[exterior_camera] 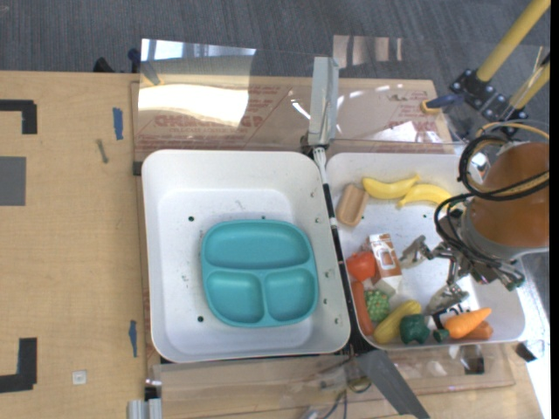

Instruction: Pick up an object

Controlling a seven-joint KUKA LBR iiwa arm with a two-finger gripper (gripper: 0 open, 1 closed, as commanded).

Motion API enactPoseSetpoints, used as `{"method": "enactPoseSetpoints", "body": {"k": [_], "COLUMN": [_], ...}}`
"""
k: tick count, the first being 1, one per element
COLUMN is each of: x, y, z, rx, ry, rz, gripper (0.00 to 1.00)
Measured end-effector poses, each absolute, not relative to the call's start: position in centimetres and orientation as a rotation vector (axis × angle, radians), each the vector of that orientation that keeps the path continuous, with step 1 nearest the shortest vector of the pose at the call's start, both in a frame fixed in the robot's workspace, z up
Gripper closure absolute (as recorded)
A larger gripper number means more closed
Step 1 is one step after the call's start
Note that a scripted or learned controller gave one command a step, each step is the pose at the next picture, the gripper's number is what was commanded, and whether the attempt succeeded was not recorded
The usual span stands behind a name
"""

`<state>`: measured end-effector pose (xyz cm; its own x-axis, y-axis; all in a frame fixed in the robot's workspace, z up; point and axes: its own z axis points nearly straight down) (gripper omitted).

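Nearest the camera, along the near edge of the right bin (511, 321), lies a row of toy food: an orange carrot (465, 323), a small dark green piece (414, 329), a yellow-green piece (395, 317) and a green bumpy piece (376, 305). Beside them, toward the wall shared with the left bin (166, 234), sits a red piece (362, 266) touching a small printed carton (384, 255). At the far edge of the same bin lie two yellow bananas (406, 189) and a tan bread-like piece (351, 204). A teal divided plate (258, 271) rests alone in the left bin.

The pincer (445, 273) hangs over the bare middle of the right bin, under the orange band of the arm (515, 195), with metal fingers (416, 251) splayed wide apart and nothing between them. One set of fingertips points toward the carton; the other reaches down toward the carrot.

As I judge it, the step in hand is the approach: no object is chosen firmly and none is gripped. The carrot and the carton are the closest candidates, both just beside the fingertips. The next move calls for centring the open fingers over one item, likely the carrot, lowering until they straddle it, then closing and lifting. The crowding at the near edge could let neighbouring pieces get nudged or caught.
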<state>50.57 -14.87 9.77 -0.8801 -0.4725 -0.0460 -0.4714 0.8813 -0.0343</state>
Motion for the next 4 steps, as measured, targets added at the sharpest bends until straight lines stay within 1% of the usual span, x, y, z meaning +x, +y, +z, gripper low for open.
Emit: {"method": "enactPoseSetpoints", "body": {"k": [1, 2, 3, 4], "x": [56.9, 63.0, 54.7, 63.0], "y": [-9.2, -10.3, -9.9, -8.9], "z": [12.1, 8.9, 9.0, 19.0], "rx": [-0.824, -0.743, -0.812, -0.426], "ry": [3.011, 3.042, 3.025, 3.095], "rz": [-0.015, -0.004, -0.008, -0.004], "gripper": [0.00, 0.00, 0.00, 0.00]}}
